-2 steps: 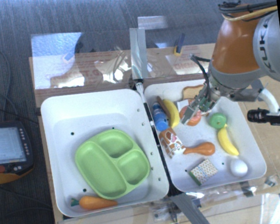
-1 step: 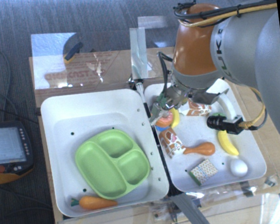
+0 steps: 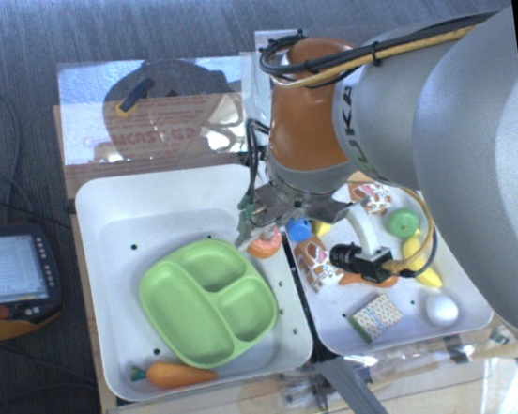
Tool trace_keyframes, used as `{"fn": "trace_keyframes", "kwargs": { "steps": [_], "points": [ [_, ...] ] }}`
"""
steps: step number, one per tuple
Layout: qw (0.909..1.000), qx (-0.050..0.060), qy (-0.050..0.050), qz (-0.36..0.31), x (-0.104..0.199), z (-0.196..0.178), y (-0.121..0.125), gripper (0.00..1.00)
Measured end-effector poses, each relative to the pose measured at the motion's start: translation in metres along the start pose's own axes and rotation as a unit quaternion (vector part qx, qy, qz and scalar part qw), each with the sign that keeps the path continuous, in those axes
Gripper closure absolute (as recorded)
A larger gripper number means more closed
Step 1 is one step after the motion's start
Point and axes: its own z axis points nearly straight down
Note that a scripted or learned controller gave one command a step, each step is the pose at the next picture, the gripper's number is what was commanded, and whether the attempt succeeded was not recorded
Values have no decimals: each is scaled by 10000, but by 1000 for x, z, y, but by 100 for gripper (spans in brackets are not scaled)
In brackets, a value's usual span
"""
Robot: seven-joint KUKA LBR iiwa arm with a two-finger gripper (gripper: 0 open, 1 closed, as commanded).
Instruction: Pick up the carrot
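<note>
I see smooth, glossy white plastic in the left bin (image 3: 97, 270); inside it the green plate (image 3: 207, 300) looks matt plastic, and the carrot (image 3: 177, 375) in front of that plate is smooth. The arm's orange band (image 3: 308, 114) shines.

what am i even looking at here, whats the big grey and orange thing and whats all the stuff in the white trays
The big grey and orange thing is a robot arm, seen from one camera fixed above the bench and looking down at a slant. It reaches in from the right. At its tip is a two-finger gripper, hanging over the inner edge of the left bin; I cannot tell from here whether it grips anything.

The left bin holds a green divided plate and the carrot, which lies in the near corner beside the plate, well away from the gripper. A small orange-pink item sits just below the gripper.

The right bin holds a jumble of small toys, including a white egg and a green ball.
</note>
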Motion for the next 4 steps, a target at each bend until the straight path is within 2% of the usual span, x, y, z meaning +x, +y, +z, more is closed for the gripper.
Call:
{"fn": "trace_keyframes", "kwargs": {
  "steps": [1, 2, 3, 4],
  "points": [
    [9978, -30, -17, 654, -61, -71, 21, 100],
    [9960, -26, -8, -889, -43, 21, 6, 100],
    [9884, -56, -20, -1519, -41, -92, 47, 100],
    [9898, 4, -1, -1427, 18, -47, 42, 100]
  ]
}}
